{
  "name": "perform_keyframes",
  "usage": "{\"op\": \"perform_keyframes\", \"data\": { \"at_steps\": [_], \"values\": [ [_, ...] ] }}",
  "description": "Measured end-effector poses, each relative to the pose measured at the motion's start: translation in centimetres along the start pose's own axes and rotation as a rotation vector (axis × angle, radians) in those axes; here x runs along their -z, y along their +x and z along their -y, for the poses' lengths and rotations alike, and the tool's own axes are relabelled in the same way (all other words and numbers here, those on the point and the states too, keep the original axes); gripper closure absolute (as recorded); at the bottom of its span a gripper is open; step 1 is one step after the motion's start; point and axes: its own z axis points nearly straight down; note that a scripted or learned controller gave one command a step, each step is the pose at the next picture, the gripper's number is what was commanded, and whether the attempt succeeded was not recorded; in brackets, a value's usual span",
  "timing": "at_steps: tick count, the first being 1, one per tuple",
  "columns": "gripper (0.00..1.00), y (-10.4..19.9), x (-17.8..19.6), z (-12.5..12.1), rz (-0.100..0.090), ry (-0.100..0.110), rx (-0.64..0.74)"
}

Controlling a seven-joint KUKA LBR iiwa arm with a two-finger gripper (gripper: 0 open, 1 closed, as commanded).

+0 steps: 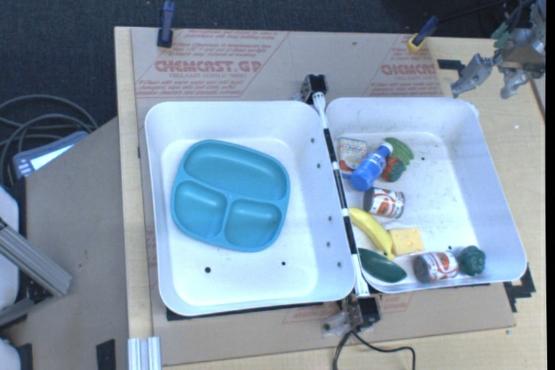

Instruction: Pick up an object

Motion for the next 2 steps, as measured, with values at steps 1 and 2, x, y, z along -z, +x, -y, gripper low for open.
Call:
{"op": "perform_keyframes", "data": {
  "at_steps": [1,2],
  "values": [
    [0.0,5.8,-17.6,1.7,0.0,-0.001,0.001],
    [0.0,8.0,-17.7,9.8,0.0,0.0,-0.001]
  ]
}}
